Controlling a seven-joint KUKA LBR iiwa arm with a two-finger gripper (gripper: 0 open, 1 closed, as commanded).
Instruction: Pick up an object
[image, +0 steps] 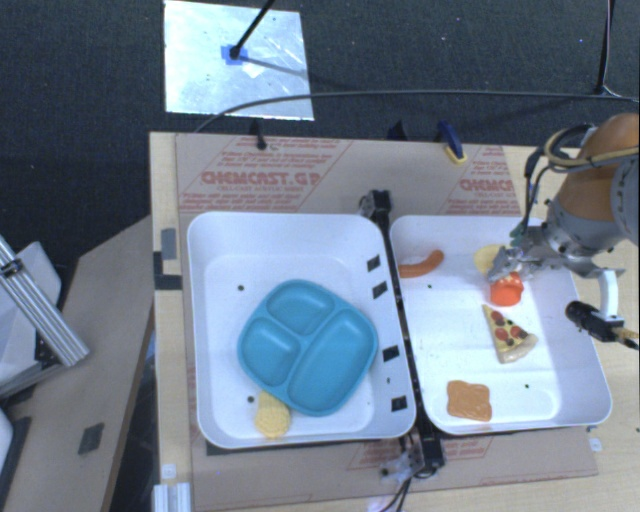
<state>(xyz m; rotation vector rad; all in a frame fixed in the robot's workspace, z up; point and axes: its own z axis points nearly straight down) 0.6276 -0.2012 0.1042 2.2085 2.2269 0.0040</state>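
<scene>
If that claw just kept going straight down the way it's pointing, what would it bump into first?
Most likely the small orange-red toy lying directly beneath the claw in the right bin. Depth is hard to judge from this slanted view, so it might land beside it on the bin floor.

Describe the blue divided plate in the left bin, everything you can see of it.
The blue divided plate is a rounded-corner tray, apparently smooth plastic, with three compartments: two smaller ones on its upper left and one long one on its lower right. It lies flat, right side up, turned at a slant in the left bin, towards the front. A small yellow toy sits at its lower edge, partly tucked beneath the rim. Its compartments hold nothing visible.
</scene>
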